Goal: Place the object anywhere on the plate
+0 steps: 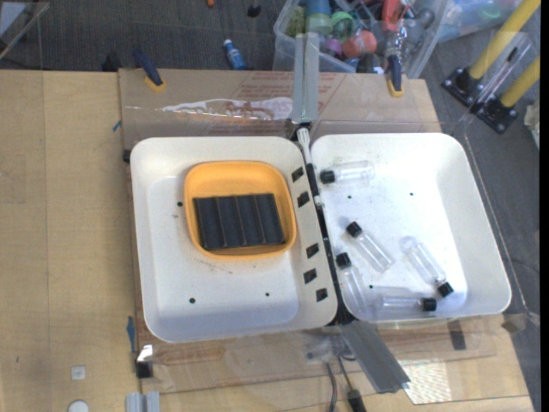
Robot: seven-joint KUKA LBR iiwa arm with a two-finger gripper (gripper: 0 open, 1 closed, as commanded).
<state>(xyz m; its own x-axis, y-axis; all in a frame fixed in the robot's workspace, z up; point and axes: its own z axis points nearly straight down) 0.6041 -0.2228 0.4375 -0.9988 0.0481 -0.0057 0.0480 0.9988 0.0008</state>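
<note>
An orange plate (pixel 203 184) lies in the left bin (pixel 163 312), and a dark ribbed rectangular object (pixel 239 221) rests flat on it, covering most of its middle. Several clear vials with black caps lie in the right bin (pixel 480 230): one near the back (pixel 347 173), one in the middle (pixel 369 245), one at the right (pixel 426 264), and one along the front wall (pixel 399 300).
A row of black clips (pixel 310 234) runs down the divider between the bins. A clear tub of colourful toys (pixel 360 11) stands behind the bench. A grey metal bracket (pixel 373 359) sticks out at the front edge.
</note>
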